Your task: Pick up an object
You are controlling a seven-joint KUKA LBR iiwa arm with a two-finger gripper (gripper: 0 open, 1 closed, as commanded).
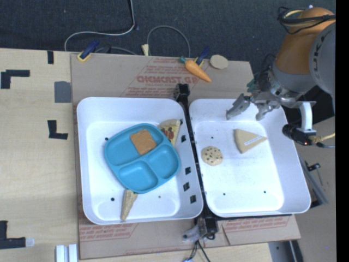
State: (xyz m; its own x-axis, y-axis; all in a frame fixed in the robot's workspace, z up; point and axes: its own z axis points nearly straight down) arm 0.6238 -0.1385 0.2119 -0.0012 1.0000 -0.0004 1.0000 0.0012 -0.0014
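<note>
My gripper (251, 109) hangs over the far edge of the right bin (283, 195), its two grey fingers spread apart with nothing between them. Below it in that bin lie a pale cheese wedge (248, 141) and a chocolate-chip cookie (212, 155). The left bin (90, 146) holds a blue divided plate (143, 158) with a brown toast square (144, 141) in its top compartment. A pizza slice (171, 129) leans at the plate's upper right, and a cone-shaped piece (128, 203) lies by its lower left.
Behind the bins on the cardboard lie a toy carrot (196, 70) and a small round beige piece (219, 62). Cables (131, 21) loop across the dark floor at the back. A black divider clip (182, 94) sits between the bins.
</note>
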